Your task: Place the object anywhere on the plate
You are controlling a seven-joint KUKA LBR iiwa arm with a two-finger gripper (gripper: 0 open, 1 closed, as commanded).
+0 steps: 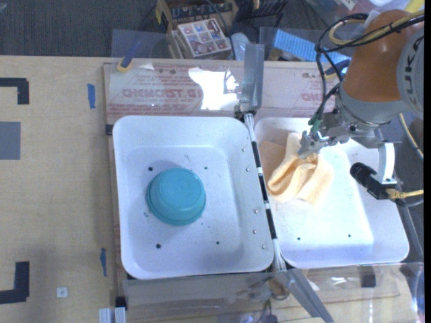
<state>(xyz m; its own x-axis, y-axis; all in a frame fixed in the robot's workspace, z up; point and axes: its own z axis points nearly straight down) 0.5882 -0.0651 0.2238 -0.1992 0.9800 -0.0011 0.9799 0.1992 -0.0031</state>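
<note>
The bench (pixel 47 180) was pale wood with black marks and blue tape. Nearest, the left bin (pixel 135 254) held a teal plate (pixel 176 195), upside down by the look of it. The right bin (pixel 384 241) held a crumpled yellow cloth (pixel 296 177) near its left wall, well apart from the plate. The gripper (pixel 311 143) was clenched on the cloth's upper corner, though the fingertips were hard to make out. Behind, cardboard (pixel 161 93) and floor clutter lay; the arm (pixel 380 52) was cut off at the right.
</note>
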